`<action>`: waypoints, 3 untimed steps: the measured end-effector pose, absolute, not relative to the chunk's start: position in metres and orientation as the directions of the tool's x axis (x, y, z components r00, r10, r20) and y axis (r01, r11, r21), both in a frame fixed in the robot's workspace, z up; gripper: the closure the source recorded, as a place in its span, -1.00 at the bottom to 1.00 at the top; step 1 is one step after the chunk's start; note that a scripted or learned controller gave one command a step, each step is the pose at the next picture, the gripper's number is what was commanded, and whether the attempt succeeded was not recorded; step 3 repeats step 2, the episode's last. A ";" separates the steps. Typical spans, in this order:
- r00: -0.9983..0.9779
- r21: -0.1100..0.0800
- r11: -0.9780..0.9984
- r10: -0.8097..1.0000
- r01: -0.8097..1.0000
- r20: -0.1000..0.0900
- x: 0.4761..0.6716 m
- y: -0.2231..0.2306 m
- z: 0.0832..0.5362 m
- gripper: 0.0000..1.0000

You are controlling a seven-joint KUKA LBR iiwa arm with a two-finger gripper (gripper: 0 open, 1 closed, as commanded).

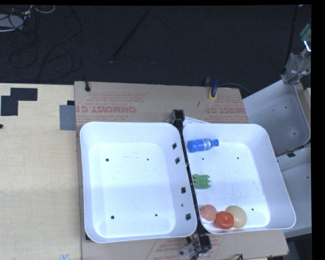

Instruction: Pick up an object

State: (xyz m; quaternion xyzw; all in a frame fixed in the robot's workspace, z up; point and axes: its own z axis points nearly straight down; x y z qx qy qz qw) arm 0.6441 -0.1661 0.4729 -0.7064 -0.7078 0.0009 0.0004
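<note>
Two white bins, objs in right bin (264, 152).
Blue bottle (202, 145) upper left of bin, green item (201, 181) mid-left, red (224, 220), pink (207, 212), tan (236, 216) pieces at bottom. Jaws' state: can't tell.

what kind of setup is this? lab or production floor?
Most likely a robotics lab bench for pick tests. Two shallow white bins sit on cardboard sheeting, small odd items like a blue bottle lie in the right one, and loose cables trail behind.

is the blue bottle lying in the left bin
No, the blue bottle lies on its side near the far edge of the right bin, beside the divider.
</note>
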 end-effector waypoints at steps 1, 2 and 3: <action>-0.004 -0.001 0.004 1.000 1.000 0.000 0.644 -0.159 0.479 1.00; -0.001 -0.003 0.001 1.000 1.000 -0.001 0.644 -0.160 0.477 1.00; -0.001 -0.003 0.001 1.000 1.000 -0.001 0.644 -0.160 0.477 1.00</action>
